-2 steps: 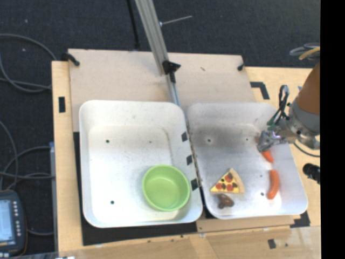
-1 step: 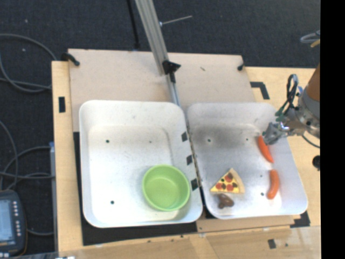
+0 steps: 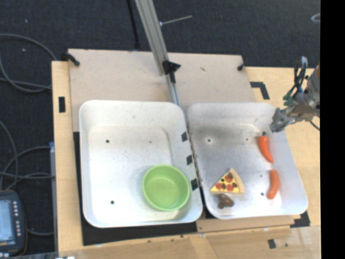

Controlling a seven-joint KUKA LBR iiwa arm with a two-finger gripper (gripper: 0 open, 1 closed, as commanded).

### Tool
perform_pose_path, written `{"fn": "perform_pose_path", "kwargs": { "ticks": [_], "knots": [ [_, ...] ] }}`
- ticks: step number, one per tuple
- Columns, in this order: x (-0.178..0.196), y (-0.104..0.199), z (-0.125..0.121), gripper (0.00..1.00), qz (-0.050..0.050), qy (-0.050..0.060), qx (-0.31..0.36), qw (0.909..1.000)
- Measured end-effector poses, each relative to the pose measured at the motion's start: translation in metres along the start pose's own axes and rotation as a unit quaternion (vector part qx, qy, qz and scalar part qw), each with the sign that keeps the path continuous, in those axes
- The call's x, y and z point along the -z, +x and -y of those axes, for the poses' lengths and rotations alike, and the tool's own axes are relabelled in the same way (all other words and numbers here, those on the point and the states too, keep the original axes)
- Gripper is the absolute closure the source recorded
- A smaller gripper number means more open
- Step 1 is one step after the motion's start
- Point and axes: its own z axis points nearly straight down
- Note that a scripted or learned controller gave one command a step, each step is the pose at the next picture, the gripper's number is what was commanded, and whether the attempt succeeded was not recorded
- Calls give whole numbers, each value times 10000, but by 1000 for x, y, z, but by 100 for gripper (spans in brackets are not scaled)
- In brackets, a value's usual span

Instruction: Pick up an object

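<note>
The right bin (image 3: 226, 123) holds an orange chilli-shaped piece (image 3: 264, 148) near its right wall, a second orange piece (image 3: 273, 184) below it, a toy pizza slice (image 3: 228, 183) and a small brown lump (image 3: 225, 201). A green bowl (image 3: 165, 187) rests in the left bin (image 3: 124, 134) at its front right. My gripper (image 3: 278, 120) reaches in from the right edge, over the right bin's upper right corner, just above and to the right of the upper orange piece. Nothing shows between its fingers.
A slanted aluminium bar (image 3: 156, 42) runs from the top of the view down to the gap between the bins. Cables (image 3: 21, 63) lie on the dark floor at left. The bench's tan board (image 3: 156, 77) extends behind both bins.
</note>
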Motion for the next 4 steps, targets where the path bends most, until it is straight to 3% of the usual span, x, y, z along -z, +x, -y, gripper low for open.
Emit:
{"fn": "perform_pose_path", "kwargs": {
  "ticks": [4],
  "knots": [
    [-21, 190, 20, 100, -8, 36, 0, 10000]
  ]
}}
